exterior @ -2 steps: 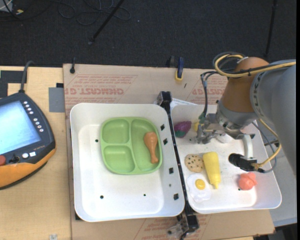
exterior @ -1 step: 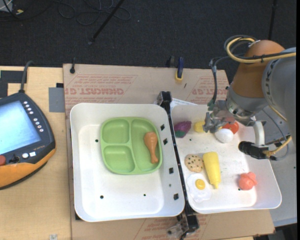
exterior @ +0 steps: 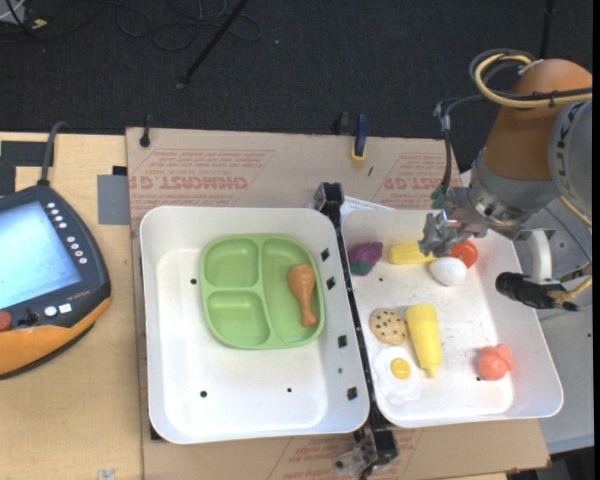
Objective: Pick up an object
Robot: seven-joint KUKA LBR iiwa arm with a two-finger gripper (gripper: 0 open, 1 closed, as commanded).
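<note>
1. Hand (exterior: 446,230): you are looking at it hanging low over the far side of the right bin (exterior: 525,393). Whether it is wide, narrow or gripping anything, you cannot tell; the wrist is hiding that.
2. Nearest candidates: a white egg-shaped toy (exterior: 447,271) and a red tomato-like piece (exterior: 465,253) are sitting just beside the hand and touching each other, with a yellow block (exterior: 406,254) close on the other side. You are risking a pinch on two at once, or a round one rolling out.
3. Purple toy (exterior: 364,257): it is lying near the divider between the bins; a sideways nudge is likely to push it against the wall.
4. Other stock in the right bin: a cookie (exterior: 387,325), a yellow bottle (exterior: 424,338), a fried egg (exterior: 398,374) and a red strawberry-like toy (exterior: 494,363) are sitting well apart from the hand. The flat ones are offering little to grip.
5. Left bin (exterior: 170,388): a green divided plate (exterior: 245,308) is carrying a drumstick (exterior: 304,290), far from the hand.
6. Cable (exterior: 500,68): it is looping above the wrist, and you are risking a snag on a deep reach.
</note>
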